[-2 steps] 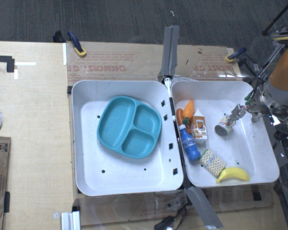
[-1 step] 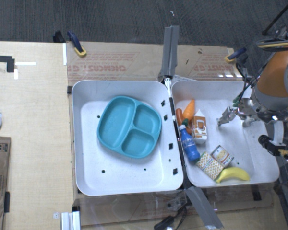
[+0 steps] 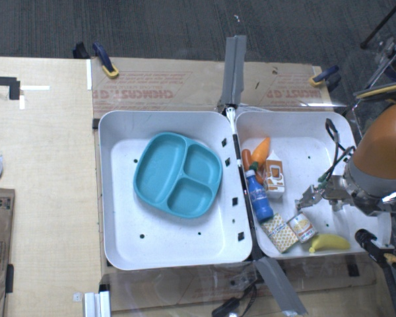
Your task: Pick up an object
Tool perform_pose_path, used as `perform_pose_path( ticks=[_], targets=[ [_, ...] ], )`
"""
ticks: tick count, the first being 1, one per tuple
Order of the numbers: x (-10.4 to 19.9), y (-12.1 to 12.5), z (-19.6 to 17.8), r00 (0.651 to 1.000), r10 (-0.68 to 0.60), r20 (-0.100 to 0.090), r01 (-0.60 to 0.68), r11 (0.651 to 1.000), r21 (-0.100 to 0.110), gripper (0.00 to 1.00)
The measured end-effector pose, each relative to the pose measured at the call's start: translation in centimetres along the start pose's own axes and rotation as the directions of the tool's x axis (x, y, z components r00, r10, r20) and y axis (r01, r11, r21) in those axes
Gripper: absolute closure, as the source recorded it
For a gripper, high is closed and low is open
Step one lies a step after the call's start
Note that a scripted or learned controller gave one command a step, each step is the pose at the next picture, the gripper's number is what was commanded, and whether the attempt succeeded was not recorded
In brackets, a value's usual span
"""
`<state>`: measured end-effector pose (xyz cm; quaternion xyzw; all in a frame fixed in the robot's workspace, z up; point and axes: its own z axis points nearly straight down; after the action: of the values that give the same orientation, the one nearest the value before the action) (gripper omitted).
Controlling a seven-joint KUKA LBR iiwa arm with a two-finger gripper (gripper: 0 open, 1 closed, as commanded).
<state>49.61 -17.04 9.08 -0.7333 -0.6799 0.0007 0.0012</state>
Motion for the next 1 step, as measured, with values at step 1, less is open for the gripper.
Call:
perform_pose_path(
  ticks=[1],
  targets=[
    [-0.01, 0.00, -0.01, 1.000, 0.000, 0.000, 0.000, 1.000, 0.000, 0.00]
  ],
)
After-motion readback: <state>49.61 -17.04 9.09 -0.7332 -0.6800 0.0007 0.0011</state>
